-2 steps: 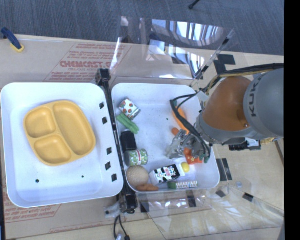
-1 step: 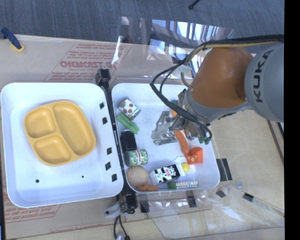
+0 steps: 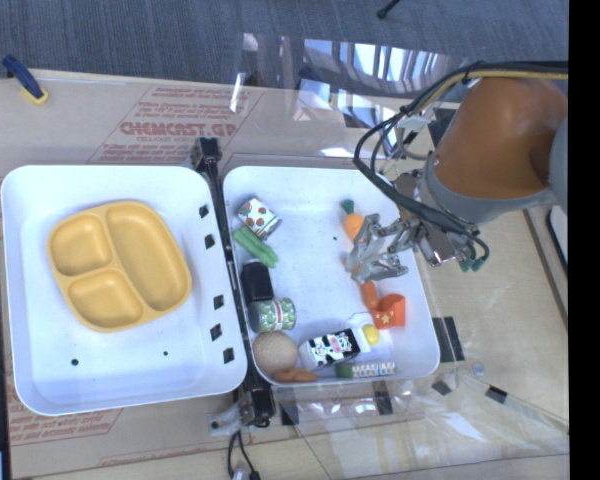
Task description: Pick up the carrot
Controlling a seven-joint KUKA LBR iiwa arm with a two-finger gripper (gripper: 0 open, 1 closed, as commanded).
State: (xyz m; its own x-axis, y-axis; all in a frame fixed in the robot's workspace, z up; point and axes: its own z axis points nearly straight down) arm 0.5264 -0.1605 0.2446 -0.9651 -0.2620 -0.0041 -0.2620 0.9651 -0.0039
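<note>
The carrot (image 3: 354, 226), orange with a small green top, lies in the right part of the right bin (image 3: 315, 180). Its top end points to the back. My gripper (image 3: 376, 258) hangs directly over it and covers its middle. A further bit of orange (image 3: 368, 294) shows just below the gripper, and I cannot tell whether it belongs to the same carrot. The grey wrist with its orange band (image 3: 495, 133) and loose cables reaches in from the right.
A red-orange block (image 3: 391, 311) sits just in front of the gripper. Along the bin's left and front lie a strawberry-print box (image 3: 258, 217), a green pod (image 3: 255, 246), a black item (image 3: 256, 282), a green can (image 3: 275, 314), a beige ball (image 3: 274, 352), a cow-print carton (image 3: 330, 348). The left bin (image 3: 20, 298) holds a yellow divided plate (image 3: 120, 265).
</note>
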